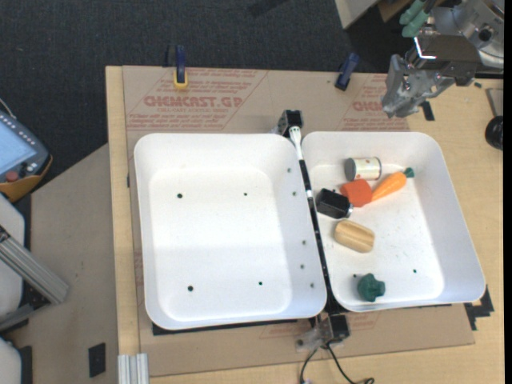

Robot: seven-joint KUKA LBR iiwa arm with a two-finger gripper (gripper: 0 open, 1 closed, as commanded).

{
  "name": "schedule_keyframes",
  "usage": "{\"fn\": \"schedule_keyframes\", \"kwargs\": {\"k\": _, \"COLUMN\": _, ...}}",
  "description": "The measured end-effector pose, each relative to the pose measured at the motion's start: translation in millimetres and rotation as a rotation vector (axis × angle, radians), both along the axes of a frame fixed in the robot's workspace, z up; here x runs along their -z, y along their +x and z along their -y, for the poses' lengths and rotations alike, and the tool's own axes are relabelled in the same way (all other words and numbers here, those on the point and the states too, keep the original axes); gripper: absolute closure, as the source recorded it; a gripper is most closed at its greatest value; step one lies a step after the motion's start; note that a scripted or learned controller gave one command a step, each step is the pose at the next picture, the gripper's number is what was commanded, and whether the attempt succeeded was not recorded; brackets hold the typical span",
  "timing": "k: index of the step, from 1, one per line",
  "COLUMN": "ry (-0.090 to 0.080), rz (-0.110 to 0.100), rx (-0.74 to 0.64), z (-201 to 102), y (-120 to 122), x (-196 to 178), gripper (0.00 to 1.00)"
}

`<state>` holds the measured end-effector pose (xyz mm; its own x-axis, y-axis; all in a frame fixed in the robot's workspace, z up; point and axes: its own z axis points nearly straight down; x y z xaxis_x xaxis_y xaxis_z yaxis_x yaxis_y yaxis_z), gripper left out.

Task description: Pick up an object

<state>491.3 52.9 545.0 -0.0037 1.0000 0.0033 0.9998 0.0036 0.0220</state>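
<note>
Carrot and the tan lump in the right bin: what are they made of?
Carrot: probably moulded plastic, a toy; even orange body, green tip, slight sheen. Tan lump: smooth, matte and rounded like a bread roll; plastic or foam, the look leaves it open.

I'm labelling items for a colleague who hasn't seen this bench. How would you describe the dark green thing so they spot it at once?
Look at the right bin of the two white bins. The dark green lump sits alone near that bin's front edge, below the tan block. It is the only fully green piece, apart from the cluster further back.
</note>
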Motion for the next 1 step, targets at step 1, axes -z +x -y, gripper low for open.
{"fn": "schedule_keyframes", "kwargs": {"k": 1, "ry": -0.006, "rz": -0.039, "rx": 0.005, "z": -3.2, "y": 21.3, "x": 205.8, "gripper": 1.00}}
